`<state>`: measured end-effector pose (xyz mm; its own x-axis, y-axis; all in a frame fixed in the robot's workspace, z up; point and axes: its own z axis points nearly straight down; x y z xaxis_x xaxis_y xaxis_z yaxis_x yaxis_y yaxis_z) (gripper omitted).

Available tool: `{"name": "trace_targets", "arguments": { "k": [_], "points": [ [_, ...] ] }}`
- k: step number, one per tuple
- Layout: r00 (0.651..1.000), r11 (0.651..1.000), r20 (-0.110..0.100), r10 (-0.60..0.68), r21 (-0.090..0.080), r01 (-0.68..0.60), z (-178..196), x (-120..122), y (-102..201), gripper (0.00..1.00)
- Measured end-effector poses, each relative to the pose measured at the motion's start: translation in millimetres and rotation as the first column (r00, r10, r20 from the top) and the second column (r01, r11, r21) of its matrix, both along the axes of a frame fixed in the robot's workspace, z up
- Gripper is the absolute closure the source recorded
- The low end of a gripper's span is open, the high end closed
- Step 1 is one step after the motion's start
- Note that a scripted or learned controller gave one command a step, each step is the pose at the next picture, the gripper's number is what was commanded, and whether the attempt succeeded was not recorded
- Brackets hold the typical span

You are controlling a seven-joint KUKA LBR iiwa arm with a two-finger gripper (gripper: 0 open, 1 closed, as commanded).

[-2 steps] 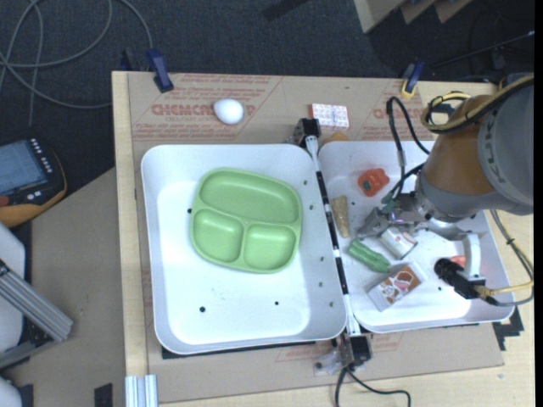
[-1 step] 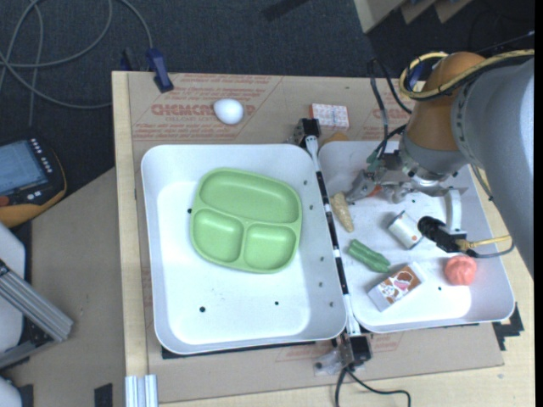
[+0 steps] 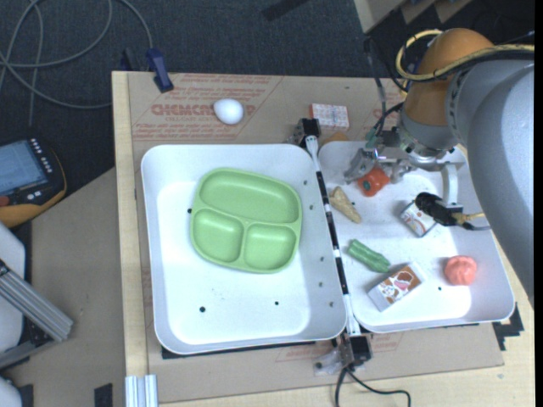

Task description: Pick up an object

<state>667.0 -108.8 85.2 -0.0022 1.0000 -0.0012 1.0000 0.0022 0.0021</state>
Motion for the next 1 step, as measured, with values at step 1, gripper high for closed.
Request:
{"name": "trace_targets", "arguments": {
  "k": [1],
  "points": [
    [1.000, 1.000, 0.002, 0.002, -0.002, -0.002, 10.4, 0.6, 0.3, 1.00]
  ]
}}
